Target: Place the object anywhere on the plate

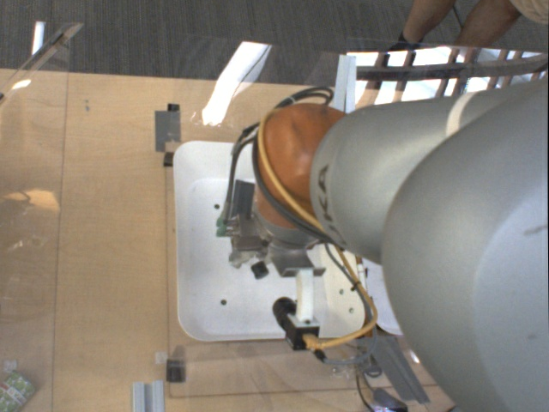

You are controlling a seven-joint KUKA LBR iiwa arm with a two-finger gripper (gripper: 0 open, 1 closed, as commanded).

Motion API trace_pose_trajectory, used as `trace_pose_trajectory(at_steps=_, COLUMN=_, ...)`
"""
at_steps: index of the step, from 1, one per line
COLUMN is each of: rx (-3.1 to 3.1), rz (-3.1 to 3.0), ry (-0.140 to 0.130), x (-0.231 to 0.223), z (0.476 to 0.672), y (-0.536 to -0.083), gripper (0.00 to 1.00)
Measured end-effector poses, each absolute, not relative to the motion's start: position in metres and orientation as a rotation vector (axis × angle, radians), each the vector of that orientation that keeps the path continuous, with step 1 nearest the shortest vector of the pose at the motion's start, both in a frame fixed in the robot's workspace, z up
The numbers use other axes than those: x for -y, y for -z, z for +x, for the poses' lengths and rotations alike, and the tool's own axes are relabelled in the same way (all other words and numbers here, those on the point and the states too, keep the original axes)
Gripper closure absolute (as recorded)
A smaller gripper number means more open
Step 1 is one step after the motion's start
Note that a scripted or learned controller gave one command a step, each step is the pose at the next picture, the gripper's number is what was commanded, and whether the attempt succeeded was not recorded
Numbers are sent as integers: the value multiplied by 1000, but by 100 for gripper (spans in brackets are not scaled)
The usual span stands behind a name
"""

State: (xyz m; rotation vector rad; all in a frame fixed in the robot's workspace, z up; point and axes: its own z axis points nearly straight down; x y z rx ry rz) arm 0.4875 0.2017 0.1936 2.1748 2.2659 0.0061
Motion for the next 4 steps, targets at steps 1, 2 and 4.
trace_pose_trajectory(at_steps=1, rx=-2269, rz=2170, ry=-11, x=-202, z=489, y=-204, gripper=100)
trace_pose_trajectory(at_steps=2, rx=-2269, rz=2170, ry=-11, x=-202, z=489, y=-204, gripper=0)
trace_pose_trajectory(at_steps=4, rx=-2269, rz=2170, ry=-11, x=-202, z=489, y=-204, gripper=0)
